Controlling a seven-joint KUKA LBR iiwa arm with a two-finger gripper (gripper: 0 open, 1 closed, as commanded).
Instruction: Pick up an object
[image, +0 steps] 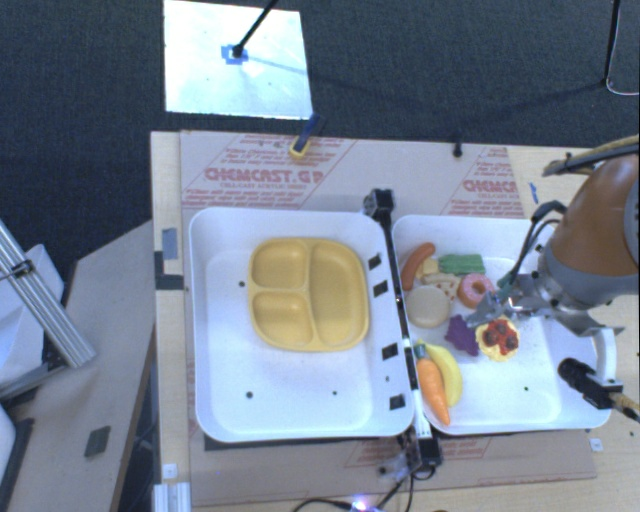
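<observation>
The gripper hangs low over the right bin, reaching in from three o'clock beneath the arm's orange band. Whether it is spread or pressed together cannot be told, since its tip is a small dark tangle against the toys.

Toy food is crowded in the bin's left half. Directly at the gripper's six o'clock, touching or all but touching its tip, lies a small yellow pizza slice with red spots. At its eleven o'clock sits a pink doughnut, just beside the tip. A purple grape bunch lies at the gripper's eight o'clock, near it. A round tan cookie rests at nine o'clock, a little farther out. A green piece and a reddish sausage lie toward ten and eleven o'clock, near the bin's far wall. A banana and an orange carrot lie side by side at seven o'clock, well apart from the gripper, against the bin's left wall.

Nothing is visibly clasped in the gripper.

The left bin holds a yellow divided plate, well apart at nine o'clock.
</observation>
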